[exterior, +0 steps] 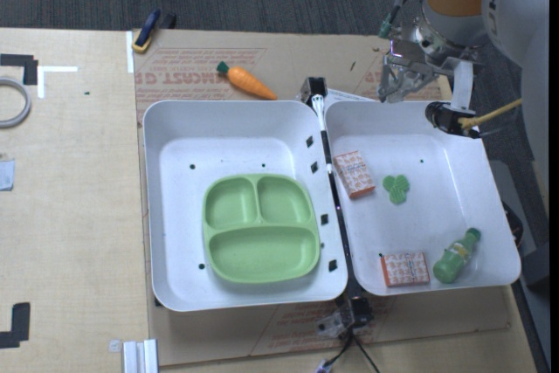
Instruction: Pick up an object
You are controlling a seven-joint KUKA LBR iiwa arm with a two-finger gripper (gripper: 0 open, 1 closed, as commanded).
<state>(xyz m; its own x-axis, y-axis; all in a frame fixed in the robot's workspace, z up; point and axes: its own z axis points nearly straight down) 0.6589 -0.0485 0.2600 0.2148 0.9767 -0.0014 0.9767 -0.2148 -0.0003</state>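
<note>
We saw the two-finger gripper (395, 88) hovering, fingers apart and empty, above the right white bin (489, 179), ready to descend.

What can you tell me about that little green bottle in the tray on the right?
The green bottle is small, looks like plastic, and could be a toy. Its body is light green with a darker green cap at the upper right end. It lies on its side, tilted diagonally, in the near right corner of the right bin, close to the wall. A small red and white box lies just to its left; whether they touch is unclear.
</note>
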